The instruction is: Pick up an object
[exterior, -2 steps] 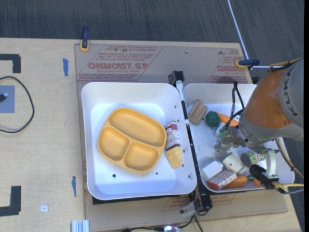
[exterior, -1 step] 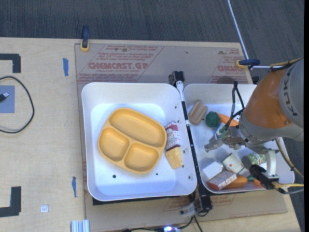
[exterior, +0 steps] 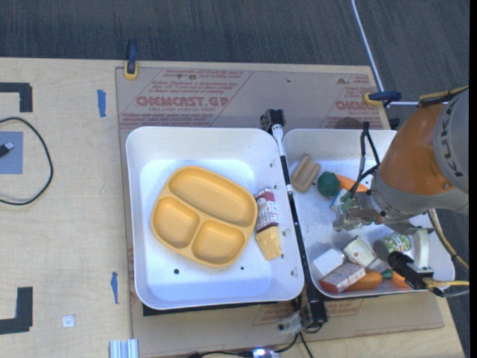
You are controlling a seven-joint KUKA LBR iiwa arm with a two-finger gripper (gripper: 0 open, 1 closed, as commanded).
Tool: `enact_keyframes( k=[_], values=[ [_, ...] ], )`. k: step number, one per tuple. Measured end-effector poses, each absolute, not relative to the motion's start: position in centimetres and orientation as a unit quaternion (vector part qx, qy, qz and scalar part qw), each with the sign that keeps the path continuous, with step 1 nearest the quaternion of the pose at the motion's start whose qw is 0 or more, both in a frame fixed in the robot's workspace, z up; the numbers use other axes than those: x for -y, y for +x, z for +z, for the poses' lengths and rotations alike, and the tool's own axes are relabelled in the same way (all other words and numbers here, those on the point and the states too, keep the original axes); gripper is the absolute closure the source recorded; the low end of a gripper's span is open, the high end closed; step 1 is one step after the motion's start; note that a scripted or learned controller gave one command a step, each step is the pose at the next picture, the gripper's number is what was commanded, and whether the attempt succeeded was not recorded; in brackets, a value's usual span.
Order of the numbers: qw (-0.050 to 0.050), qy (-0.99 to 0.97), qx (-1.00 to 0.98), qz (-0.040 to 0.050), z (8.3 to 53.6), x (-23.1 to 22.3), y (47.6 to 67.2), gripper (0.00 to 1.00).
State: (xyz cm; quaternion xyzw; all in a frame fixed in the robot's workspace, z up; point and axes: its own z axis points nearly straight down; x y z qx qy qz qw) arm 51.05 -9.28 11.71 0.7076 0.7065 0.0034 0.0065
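Grey gripper (exterior: 350,216) is lowered into the right bin (exterior: 298,146), near its middle; whether it is parted or closed cannot be told.

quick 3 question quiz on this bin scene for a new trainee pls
1. True or false: the yellow divided plate lies in the right bin.
2. Which item leans near the left bin's right wall, beside the plate?
A. small bottle
B. green toy vegetable
C. carrot
3. Fill in: the arm's gripper is over the ____ bin.

Key:
1. False, it lies in the left bin.
2. A
3. right
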Motion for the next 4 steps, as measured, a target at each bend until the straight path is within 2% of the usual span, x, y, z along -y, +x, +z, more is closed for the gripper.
enact_keyframes(
  k=[1, 2, 3, 4],
  values=[
    [0.006, 0.708, -0.706, 0.0034, 11.7, 9.3, 51.0, 0.00],
    [0.008, 0.708, -0.707, 0.0043, 12.7, 9.3, 51.2, 1.00],
    [0.008, 0.708, -0.707, 0.0043, 12.7, 9.3, 51.1, 0.00],
    [0.001, 0.707, -0.707, 0.0018, 8.6, 10.0, 48.1, 0.00]
  ],
)
